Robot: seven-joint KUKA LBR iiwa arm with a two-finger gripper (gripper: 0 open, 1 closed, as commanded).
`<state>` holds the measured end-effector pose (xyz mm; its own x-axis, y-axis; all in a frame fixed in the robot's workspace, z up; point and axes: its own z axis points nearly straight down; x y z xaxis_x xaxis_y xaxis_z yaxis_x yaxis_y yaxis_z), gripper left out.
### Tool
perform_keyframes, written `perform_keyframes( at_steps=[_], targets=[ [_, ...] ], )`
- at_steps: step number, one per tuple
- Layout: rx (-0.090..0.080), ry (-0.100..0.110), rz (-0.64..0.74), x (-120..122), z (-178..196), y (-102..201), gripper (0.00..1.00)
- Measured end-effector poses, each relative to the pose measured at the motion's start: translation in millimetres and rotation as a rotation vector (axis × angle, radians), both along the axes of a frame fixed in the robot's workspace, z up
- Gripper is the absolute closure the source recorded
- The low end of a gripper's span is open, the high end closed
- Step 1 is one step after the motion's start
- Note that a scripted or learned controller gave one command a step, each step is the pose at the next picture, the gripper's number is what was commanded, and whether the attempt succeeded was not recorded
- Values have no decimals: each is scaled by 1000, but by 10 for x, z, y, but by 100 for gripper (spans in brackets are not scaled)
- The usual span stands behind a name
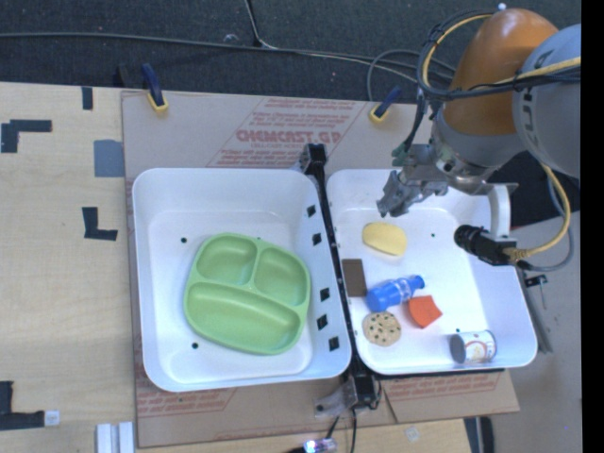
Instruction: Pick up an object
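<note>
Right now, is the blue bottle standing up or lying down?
Lying down: the blue bottle rests on its side in the right bin.

arm (pixel 528 74): cut off at right edge | hand (pixel 394 204): finger gap too small to tell

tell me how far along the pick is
Done: the gripper is positioned over the right bin, just above the yellow object. In hand: nothing visibly held. Left: grasp and lift; the yellow object, blue bottle, orange block, cookie, brown block and can all lie in the bin.
</note>
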<state>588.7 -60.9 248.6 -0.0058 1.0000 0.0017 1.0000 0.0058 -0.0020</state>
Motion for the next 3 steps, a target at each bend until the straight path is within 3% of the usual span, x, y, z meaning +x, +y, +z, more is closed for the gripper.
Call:
perform_keyframes(
  at_steps=[2,3],
  targets=[
    [-1,2,0,-493,-252,959,100],
    [0,-1,2,-623,-158,1534,100]
  ],
)
